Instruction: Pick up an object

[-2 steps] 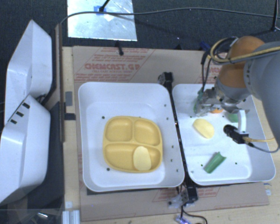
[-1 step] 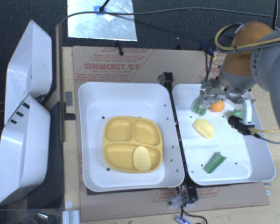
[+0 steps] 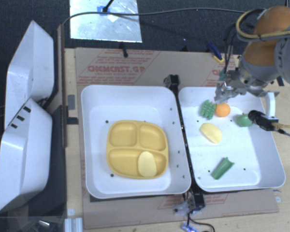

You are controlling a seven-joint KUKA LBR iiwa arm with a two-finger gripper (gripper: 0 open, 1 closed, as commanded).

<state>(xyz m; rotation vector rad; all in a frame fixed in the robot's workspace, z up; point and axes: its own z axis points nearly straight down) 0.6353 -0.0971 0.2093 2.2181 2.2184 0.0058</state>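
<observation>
A: Largest item first?

B: Left bin (image 3: pixel 89 144): holds a yellow divided tray (image 3: pixel 135 149), and a pale yellow oval piece (image 3: pixel 146 164) sits in the tray's near right compartment.

A: Next?

B: Right bin (image 3: pixel 268 170), taken as the landmark. Contents, by size: green stick (image 3: pixel 221 168) near its front edge; pale yellow oval (image 3: pixel 210 133) at its middle; green knobbly piece (image 3: pixel 207 110) toward its back; green lump (image 3: pixel 243 120) by its right wall; orange ball (image 3: pixel 223 110) toward its back, just beside the knobbly piece.

A: And the arm?

B: Gripper (image 3: pixel 222 94): low over the back of the right bin, directly behind and above the orange ball. Whether it is spread or closed cannot be told; nothing is seen held.

A: Step in hand?

B: Judged as the approach, grasp not yet made. The ball is the likeliest target.

A: What does the next move call for?

B: A short descent centred on the ball, clear of the knobbly piece, then closing. A round ball may roll aside.
</observation>
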